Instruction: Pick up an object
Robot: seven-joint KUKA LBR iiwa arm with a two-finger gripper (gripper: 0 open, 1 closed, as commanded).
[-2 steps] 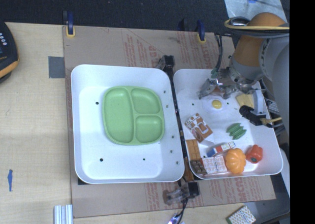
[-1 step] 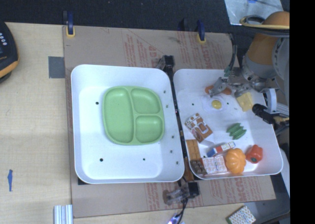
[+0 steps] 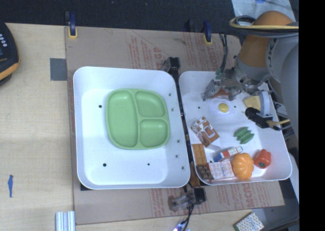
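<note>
My gripper (image 3: 222, 91) hangs low over the back of the right bin (image 3: 277, 174), just behind a fried-egg toy (image 3: 223, 107). Something small and reddish shows right under the gripper, too hidden to name. A brown-and-white packet (image 3: 204, 130) lies near the bin's left wall, and a green pea pod (image 3: 244, 134) lies to its right. Along the front lie an orange pumpkin (image 3: 242, 165), a red pepper (image 3: 262, 158), a small printed carton (image 3: 220, 170) and a white-and-red tube (image 3: 231, 152). A yellow wedge (image 3: 252, 101) sits at the right, partly behind the arm.
The left bin (image 3: 86, 164) holds a green divided plate (image 3: 137, 118). A brown bar (image 3: 198, 155) lies against the right bin's left wall. The grey arm with its orange band (image 3: 259, 42) covers the right bin's back right corner.
</note>
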